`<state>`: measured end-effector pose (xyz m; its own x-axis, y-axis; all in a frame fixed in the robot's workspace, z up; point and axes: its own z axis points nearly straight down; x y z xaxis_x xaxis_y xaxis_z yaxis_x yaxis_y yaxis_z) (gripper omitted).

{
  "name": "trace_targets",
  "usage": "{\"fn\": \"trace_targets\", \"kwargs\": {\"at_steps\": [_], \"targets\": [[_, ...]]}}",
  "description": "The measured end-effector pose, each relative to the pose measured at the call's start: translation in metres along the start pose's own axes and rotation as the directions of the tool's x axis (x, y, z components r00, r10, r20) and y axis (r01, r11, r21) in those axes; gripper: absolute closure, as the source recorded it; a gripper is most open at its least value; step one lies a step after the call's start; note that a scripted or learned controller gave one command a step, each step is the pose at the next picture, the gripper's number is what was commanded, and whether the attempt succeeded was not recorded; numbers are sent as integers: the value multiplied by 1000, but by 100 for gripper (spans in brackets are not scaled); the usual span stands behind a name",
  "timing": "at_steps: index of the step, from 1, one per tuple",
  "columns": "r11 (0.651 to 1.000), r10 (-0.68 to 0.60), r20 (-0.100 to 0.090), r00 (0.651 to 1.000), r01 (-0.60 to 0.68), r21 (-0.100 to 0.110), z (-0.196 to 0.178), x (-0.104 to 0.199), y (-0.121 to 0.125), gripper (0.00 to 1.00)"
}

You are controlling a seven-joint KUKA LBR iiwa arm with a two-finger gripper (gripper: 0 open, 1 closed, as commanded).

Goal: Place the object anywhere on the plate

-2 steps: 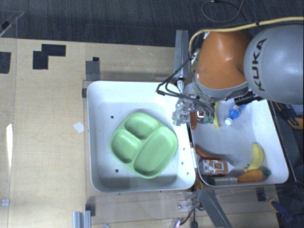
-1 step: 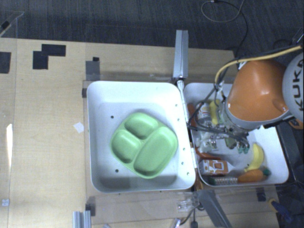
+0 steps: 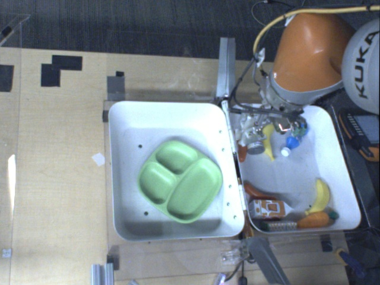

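Left bin (image 3: 122, 159): green three-section plate (image 3: 181, 181) lies flat near its middle, nothing on it. Right bin (image 3: 341, 159): my gripper (image 3: 270, 129) hangs low over the far left corner, among a cluster of small items — a yellow piece (image 3: 269, 144), something blue (image 3: 292, 142), a grey bit (image 3: 255, 148); too cluttered to name any of them. Cannot tell how my fingers stand. Along the near wall: a small carton (image 3: 267, 208), an orange carrot (image 3: 313, 220), a banana (image 3: 321, 196).

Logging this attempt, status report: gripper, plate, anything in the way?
Gripper low over right bin, among toys near a banana; grasp unclear. Green divided plate in left bin, nothing on it. Bin walls between.
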<state>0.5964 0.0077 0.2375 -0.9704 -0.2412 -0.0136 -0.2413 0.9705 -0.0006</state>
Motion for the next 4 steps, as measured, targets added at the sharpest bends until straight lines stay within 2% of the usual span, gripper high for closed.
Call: {"fn": "trace_targets", "kwargs": {"at_steps": [1, 2, 3, 4], "targets": [[956, -293, -5, 956, 293, -4, 42, 14, 41, 100], [772, -636, 1, 772, 636, -2, 35, -40, -17, 100], [609, -793, -1, 609, 793, -6, 51, 0, 27, 100], [348, -937, 2, 348, 937, -2, 51, -14, -43, 100]]}}
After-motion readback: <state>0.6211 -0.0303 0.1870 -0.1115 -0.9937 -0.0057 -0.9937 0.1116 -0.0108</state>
